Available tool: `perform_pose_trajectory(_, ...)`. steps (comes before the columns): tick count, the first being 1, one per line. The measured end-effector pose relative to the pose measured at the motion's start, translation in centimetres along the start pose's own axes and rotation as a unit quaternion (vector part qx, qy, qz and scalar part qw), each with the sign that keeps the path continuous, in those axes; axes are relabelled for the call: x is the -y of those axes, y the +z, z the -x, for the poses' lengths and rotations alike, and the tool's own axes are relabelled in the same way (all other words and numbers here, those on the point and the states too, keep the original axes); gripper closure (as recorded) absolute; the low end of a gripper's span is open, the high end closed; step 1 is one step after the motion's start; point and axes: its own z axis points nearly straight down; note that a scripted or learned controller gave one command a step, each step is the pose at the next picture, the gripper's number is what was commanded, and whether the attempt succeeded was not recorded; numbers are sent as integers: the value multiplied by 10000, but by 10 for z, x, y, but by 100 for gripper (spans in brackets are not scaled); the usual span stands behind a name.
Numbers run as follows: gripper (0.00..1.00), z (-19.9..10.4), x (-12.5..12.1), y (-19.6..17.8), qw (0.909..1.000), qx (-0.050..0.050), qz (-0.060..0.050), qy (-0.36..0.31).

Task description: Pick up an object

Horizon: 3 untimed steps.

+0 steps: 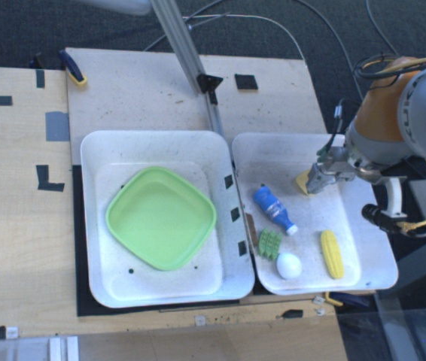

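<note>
Desk: two white bins side by side.
Gripper [317,180]: low in right bin [363,277], touching a yellow block [303,180]; grip state unclear.
Nearby: blue bottle [274,209], green brush [269,244], white egg [289,265], corn [331,253].
Left bin [92,156]: green plate [161,216].

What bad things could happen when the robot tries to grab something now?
The gripper sits low over a small yellow block near the right white bin's wall; it might just push the block against that wall. The blue plastic bottle is round and lying down, so it could roll away if bumped.
</note>
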Motion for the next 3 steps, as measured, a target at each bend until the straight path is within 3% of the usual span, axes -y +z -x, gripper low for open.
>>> perform_pose_trajectory(1, 100, -9, -6, -51, 10000, 3, 19, 0)
perform_pose_trajectory(2, 100, -9, -6, -65, 10000, 0, 6, 3)
perform_pose_trajectory(3, 100, -56, 9, -76, 10000, -4, 7, -11)
